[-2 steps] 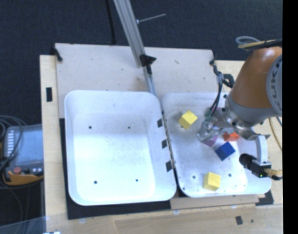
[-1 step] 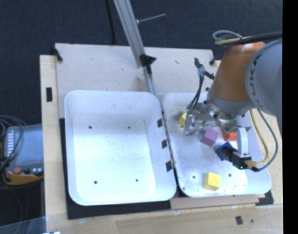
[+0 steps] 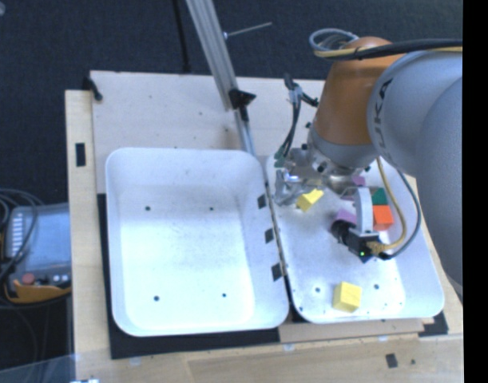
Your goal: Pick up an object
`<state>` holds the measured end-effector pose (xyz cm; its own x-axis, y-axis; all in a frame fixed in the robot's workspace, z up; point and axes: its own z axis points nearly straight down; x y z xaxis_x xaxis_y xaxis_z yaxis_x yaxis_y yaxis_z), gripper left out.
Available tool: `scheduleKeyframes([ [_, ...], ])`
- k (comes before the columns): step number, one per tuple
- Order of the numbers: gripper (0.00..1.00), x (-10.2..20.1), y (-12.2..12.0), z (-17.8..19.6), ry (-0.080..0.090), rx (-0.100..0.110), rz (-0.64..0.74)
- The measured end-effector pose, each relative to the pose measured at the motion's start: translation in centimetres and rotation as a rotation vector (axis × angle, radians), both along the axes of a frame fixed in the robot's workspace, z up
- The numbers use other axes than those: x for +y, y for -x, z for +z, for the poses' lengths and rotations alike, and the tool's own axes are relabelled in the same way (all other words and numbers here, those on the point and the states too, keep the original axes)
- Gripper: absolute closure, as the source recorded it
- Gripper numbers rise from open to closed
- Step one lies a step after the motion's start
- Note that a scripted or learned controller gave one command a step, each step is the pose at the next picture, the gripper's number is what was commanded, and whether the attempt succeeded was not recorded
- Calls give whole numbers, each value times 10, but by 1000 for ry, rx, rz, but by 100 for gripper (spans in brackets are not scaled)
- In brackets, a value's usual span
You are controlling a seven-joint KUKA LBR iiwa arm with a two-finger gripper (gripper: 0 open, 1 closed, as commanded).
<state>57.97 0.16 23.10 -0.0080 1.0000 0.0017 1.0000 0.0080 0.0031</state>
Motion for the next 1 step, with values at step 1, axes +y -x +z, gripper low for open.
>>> scheduleKeyframes([
  [1,100,46,-23,-7,1,1,-2],
])
